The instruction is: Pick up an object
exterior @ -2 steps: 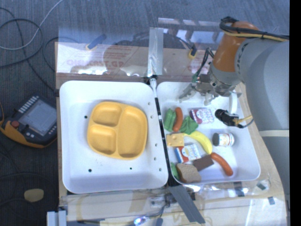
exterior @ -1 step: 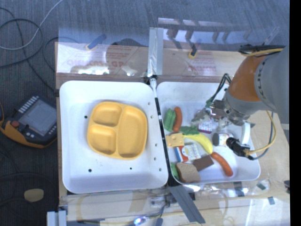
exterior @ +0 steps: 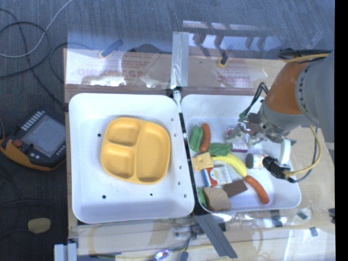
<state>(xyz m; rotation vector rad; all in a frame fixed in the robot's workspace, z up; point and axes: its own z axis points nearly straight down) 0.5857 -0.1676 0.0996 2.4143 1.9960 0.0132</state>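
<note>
Over the right bin, at about 3 o'clock in the camera view: the gripper [exterior: 242, 136] sits low among the toy food, a cluster of metal and black parts below the wrist.
Gripper state: cannot tell; the fingertips are lost in clutter and blur.
Nearest item: a green leafy piece [exterior: 220, 148] just at 8 o'clock of the gripper, touching the banana's upper end.
Banana [exterior: 232, 165]: bright yellow, curved, lying at 6 o'clock of the gripper and running down toward 4 o'clock.
Cheese slice [exterior: 203, 161]: pale yellow square, tilted, at 9 o'clock of the banana.
Upper sausage [exterior: 205, 137]: orange-red, standing roughly along 12 to 6 o'clock, just beside a green pod [exterior: 195, 138] on its 9 o'clock side.
Small carton [exterior: 219, 174]: white with red and blue print, tucked under the banana's curve.
Chocolate piece [exterior: 235, 188]: dark brown, flat, at 6 o'clock of the carton.
Bread [exterior: 217, 199]: brown rounded slice at the bin's near edge, touching the chocolate piece.
Lower sausage [exterior: 256, 189]: orange-red, slanting toward 5 o'clock, near the right bin's lower right corner.
Arm [exterior: 304, 91]: grey, with the orange band above the wrist, entering from 3 o'clock; a yellow cable loops beside it.
Right bin [exterior: 217, 109]: shallow, white, bare along its 12 o'clock part.
Left bin [exterior: 87, 189]: white, holding a yellow divided tray [exterior: 136, 148] with three compartments, lying near its middle.
Beyond the bench at 9 o'clock: a handheld pendant [exterior: 35, 140] on the dark floor.
</note>
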